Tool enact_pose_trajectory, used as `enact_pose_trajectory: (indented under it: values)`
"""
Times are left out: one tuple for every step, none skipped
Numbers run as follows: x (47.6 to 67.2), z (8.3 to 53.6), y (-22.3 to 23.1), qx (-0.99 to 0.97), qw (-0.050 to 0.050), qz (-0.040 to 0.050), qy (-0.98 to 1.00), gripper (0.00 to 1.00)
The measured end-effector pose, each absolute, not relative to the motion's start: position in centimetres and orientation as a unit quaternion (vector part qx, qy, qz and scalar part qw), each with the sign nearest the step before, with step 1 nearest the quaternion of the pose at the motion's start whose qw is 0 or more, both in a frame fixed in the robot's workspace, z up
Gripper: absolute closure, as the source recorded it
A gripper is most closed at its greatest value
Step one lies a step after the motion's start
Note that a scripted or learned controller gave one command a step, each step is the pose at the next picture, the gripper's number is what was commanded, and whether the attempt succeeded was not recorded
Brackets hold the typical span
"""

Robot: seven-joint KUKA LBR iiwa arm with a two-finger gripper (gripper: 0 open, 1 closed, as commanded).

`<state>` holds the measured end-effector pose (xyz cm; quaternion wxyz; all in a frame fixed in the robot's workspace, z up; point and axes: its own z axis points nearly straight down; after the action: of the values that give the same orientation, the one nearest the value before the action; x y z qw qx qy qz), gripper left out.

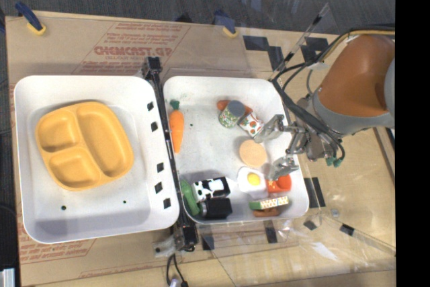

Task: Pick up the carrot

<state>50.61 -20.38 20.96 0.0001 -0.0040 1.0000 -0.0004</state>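
Camera view: the carrot [176, 130] lies in the right bin [201, 87], hard against its left wall, just beside the divider between the two bins. Long axis runs roughly up-down in frame, green top [174, 105] toward the far edge, pointed tip toward the near edge. It lies flat and apart from the other items, with bare bin floor to its right.

The gripper [277, 144] sits at the right side of the same bin, over the beige disc [253, 153] and near the fried egg [252, 179]. Fingers are spread, one up by the small dice-like block [250, 124], the other down by the red piece [282, 182]. Nothing is between them, so it's released and empty.

The key relation is that the carrot is to the gripper's left in frame, across the bin's width and well apart. My read is that the reach has not begun. The next move needs a traverse left, then a close across the carrot's short width, meaning the fingers should line up left-right in frame. The risk is the bin wall touching the carrot's left side, which leaves little room for a finger there.

Carrot look: orange, tapered, smooth, plastic toy-like, with a short green stub. The left bin [27, 205] holds a yellow tray [84, 144].
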Motion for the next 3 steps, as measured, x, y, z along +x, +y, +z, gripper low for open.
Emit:
enact_pose_trajectory:
  values:
    - [52.2,9.5,-21.1,0.022,0.005,-0.0023,1.0,0.0]
    - [53.3,9.4,-20.9,-0.122,0.003,-0.0011,0.993,0.0]
    - [54.8,9.4,-20.7,-0.184,0.003,-0.0003,0.983,0.0]
